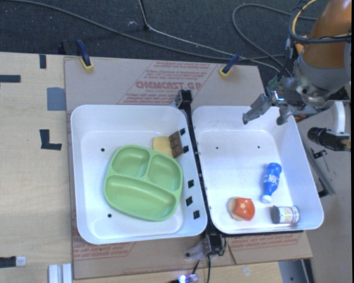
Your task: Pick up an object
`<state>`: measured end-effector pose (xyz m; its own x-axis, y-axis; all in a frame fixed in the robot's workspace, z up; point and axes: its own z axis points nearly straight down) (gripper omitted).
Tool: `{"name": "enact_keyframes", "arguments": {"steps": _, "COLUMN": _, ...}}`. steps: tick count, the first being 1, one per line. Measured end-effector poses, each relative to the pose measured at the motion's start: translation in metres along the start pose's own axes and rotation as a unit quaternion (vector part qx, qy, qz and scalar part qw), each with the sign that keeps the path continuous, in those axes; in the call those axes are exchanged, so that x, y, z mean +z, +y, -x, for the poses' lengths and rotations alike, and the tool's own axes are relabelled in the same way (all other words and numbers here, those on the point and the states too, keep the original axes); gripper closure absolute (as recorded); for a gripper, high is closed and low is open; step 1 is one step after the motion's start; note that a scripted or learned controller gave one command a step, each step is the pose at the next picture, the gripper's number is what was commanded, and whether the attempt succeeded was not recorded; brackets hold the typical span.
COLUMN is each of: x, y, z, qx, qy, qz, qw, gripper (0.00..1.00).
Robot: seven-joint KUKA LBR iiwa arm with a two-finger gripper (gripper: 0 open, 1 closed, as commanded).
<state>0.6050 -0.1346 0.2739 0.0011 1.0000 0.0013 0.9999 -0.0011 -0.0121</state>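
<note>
The end effector (264, 112) hangs over the far right corner of the right bin (224, 128), its two fingers spread apart with nothing between them, one dark finger reaching toward the bin's far wall and the other nearer the right rim. The candidates for picking all lie at the near end of that bin, well apart from the fingers: a blue bottle (271, 181) lying on its side, a red-orange toy (242, 209) near the front wall, and a small jar (285, 215) tucked just beside the right front corner. The left bin (85, 158) holds a green tray (144, 181) with a yellow block (161, 144) and a brown piece (176, 142) at its far edge, close to the divider. The step in hand looks like the approach, with no grasp begun. The bottle seems the best target (it lies apart from its neighbours and from the walls, so both fingers have room). To do it well, the arm should carry the spread fingers over the bottle's middle, turn the wrist so they straddle its narrow width rather than its length, descend straight, and close only once the fingers sit low on either side. The jar is a riskier choice, since the corner walls would likely block one finger.
</note>
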Motion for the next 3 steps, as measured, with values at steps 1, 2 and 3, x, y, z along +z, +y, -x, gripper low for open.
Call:
{"name": "enact_keyframes", "arguments": {"steps": 1, "x": -0.006, "y": 0.002, "z": 0.000, "qx": -0.002, "qy": -0.001, "qz": 0.005, "qw": 1.0000, "gripper": 0.00}}
{"name": "enact_keyframes", "arguments": {"steps": 2, "x": 0.043, "y": 0.011, "z": -0.003, "qx": -0.002, "qy": -0.001, "qz": 0.004, "qw": 1.0000, "gripper": 0.00}}
{"name": "enact_keyframes", "arguments": {"steps": 3, "x": 0.107, "y": 0.012, "z": -0.001, "qx": -0.001, "qy": -0.001, "qz": 0.002, "qw": 1.0000, "gripper": 0.00}}
